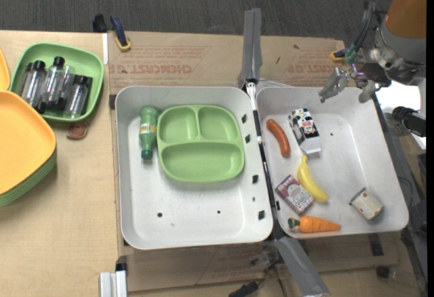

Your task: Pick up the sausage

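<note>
Nearest, in the right bin [397,218]: carrot [314,224], small cartons, banana [311,180]. Farther up by its left wall, lying free for a top-down grasp: sausage [279,137]. Left bin [129,221]: green tray [200,142], green bottle [148,131]. Farthest, over the right bin's back corner: end effector [350,83], seemingly open, holding nothing.
</note>
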